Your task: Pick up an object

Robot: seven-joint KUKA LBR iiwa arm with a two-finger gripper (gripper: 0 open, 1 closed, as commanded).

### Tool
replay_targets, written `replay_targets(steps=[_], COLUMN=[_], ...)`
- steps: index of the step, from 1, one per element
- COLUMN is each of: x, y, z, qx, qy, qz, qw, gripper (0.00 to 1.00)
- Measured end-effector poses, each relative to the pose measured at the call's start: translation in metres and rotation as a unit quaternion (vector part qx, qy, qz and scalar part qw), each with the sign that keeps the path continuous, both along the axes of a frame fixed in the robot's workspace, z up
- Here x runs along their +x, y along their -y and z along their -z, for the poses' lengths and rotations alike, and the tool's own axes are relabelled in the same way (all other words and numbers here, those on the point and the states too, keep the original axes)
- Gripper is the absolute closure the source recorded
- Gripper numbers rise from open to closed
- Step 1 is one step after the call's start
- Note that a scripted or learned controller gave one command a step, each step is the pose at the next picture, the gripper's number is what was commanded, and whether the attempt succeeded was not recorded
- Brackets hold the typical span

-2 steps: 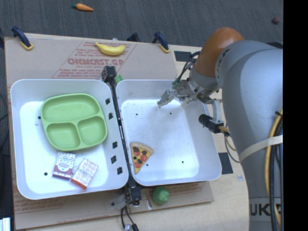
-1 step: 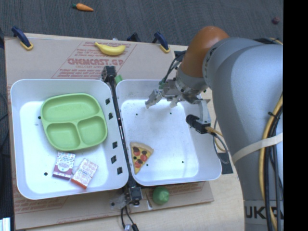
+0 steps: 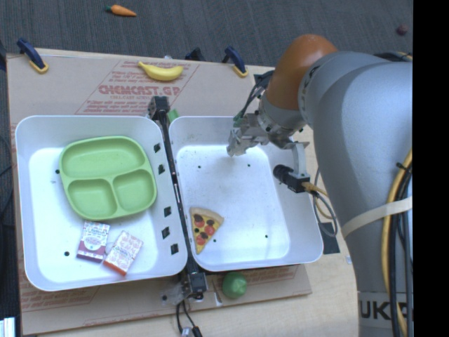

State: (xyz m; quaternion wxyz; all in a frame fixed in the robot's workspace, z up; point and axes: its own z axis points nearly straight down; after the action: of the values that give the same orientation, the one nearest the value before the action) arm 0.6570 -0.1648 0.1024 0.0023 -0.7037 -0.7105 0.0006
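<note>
Arm [image 3: 351, 153] cut off by right and bottom picture edges; base unseen. Far right corner of right bin [image 3: 280, 216] hidden under arm's wrist. Gripper [image 3: 237, 146] small and partly covered by wrist; finger spacing not to be told. Beside arm, yellow cable [image 3: 401, 188] cut at edge. Lettering on arm's lower part cut off. Left of arm, two small packets [image 3: 109, 248] in left bin [image 3: 28, 188]: print too small to be read.
</note>
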Motion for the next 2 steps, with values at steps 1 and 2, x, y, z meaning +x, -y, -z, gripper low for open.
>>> replay_targets(steps=[1,2], x=[0.000,0.000], y=[0.000,0.046], z=[0.000,0.010], qx=[0.0001,-0.0009], qy=[0.000,0.002], qz=[-0.001,0.003], qw=[1.0000,1.0000], gripper=[0.00,0.00])
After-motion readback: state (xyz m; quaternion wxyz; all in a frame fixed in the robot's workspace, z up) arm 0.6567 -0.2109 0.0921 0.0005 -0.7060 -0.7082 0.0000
